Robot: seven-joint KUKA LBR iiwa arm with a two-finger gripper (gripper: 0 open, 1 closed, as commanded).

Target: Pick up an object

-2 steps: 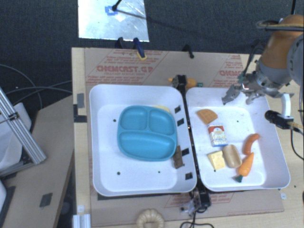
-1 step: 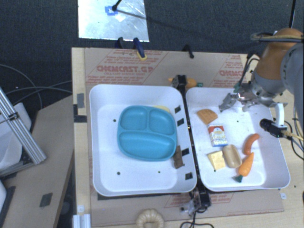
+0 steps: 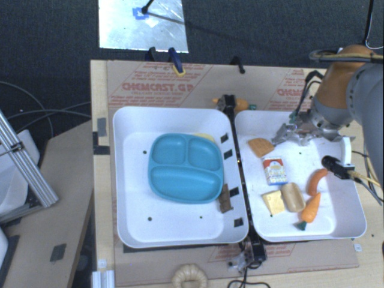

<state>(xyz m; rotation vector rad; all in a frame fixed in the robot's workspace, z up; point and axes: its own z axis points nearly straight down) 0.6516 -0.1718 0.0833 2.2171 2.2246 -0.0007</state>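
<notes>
The tabletop [image 3: 72, 161] carries a brown cardboard sheet [image 3: 198, 83] printed in red. On the sheet lie two white bins, the left bin [image 3: 129, 221] at 9 o'clock touching the right bin [image 3: 348, 221] at 3 o'clock.

I see the gripper [image 3: 287, 133] low over the right bin's [image 3: 354, 221] far edge, beside an orange chip-like piece [image 3: 260, 146]. A blue divided plate [image 3: 186, 167] fills the left bin's [image 3: 129, 221] middle.

- Robotics lab bench — protective brown sheet [image 3: 180, 83] under two white bins [image 3: 129, 179].
- Loose cables [image 3: 24, 110], aluminium framing [image 3: 24, 167], dark carpet [image 3: 48, 29] — test setting, not domestic.
</notes>
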